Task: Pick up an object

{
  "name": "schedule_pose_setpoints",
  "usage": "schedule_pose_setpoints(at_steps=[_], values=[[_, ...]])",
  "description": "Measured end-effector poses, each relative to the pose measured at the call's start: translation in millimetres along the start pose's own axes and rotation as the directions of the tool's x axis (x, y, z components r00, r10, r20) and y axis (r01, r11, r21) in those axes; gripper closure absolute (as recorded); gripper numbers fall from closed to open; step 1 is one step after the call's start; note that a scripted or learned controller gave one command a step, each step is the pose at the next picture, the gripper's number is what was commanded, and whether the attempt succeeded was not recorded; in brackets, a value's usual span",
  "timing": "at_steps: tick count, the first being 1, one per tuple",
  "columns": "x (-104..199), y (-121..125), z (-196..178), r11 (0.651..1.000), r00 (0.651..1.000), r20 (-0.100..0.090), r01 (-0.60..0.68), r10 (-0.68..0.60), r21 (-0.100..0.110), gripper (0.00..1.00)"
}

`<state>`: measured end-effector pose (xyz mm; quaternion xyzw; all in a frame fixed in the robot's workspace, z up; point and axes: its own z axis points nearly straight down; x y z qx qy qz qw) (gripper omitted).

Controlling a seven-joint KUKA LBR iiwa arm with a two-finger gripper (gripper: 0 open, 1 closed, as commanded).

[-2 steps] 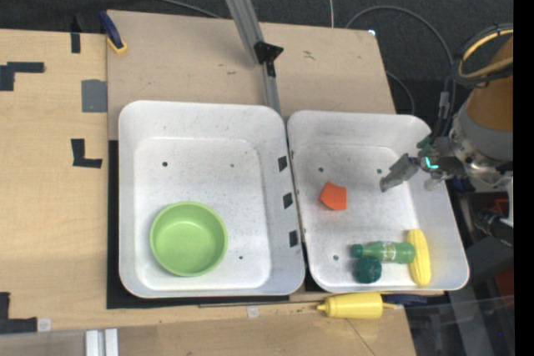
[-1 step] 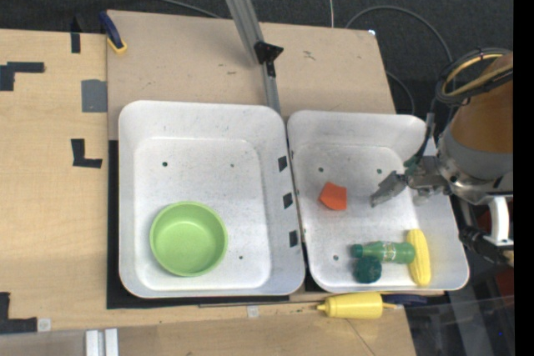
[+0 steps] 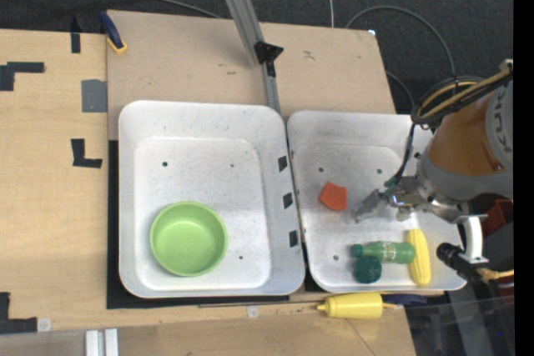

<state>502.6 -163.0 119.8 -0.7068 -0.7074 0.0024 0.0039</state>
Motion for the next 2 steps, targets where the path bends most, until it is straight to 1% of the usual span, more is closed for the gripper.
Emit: schedule_pose_setpoints(at_steps=[1, 2], values=[[0.0, 0.3, 31.4, 1.0, 1.0, 0.003, 0.0, 0.0, -0.008, 0.0], [0.6, 0.1, 20.7, 1.0, 1.0, 0.002, 0.001, -0.001, -0.007, 1.0]])
